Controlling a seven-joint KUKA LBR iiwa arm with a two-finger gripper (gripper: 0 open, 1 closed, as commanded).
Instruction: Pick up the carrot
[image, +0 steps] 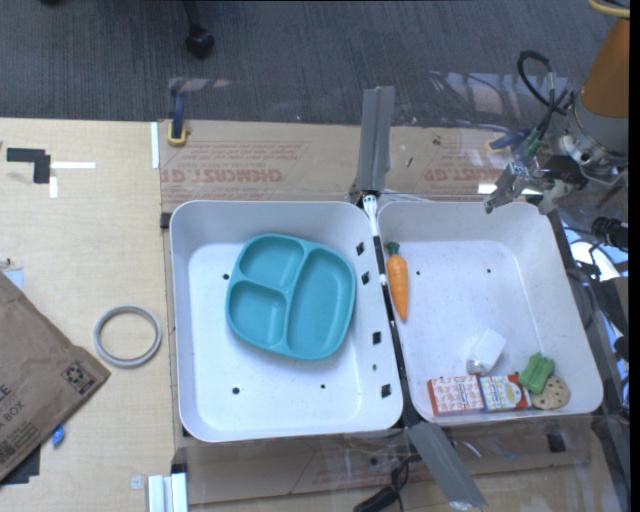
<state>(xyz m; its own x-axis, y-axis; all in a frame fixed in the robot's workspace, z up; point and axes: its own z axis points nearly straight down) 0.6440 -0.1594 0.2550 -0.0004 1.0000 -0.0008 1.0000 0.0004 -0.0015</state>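
Orange carrot (398, 285): you'll find it lying in the right bin (520, 245), lengthwise along the left wall, green top toward the far end — untouched as far as you can see.
Tool (520, 180): it hangs over the far right corner of the right bin, well apart from the carrot; whether it is open or closed you cannot tell from this slant.
Arm (605, 75): it reaches in from the right, orange band high at the corner.
Done so far: nothing that shows — no grasp, no lift.
Left to do: by my judgement the whole pick — you need the tool carried across the bin to the carrot, lowered, closed on it, raised.
Watch for: the carrot sits just beside the wall, so one side of the grip may be crowded.
Other items: a white piece (486, 350), a carton (478, 393), a green toy (537, 372) and a cookie (549, 394) near the front of the right bin; a teal plate (291, 296) in the left bin (200, 300); a tape ring (127, 334) on the bench (70, 240).
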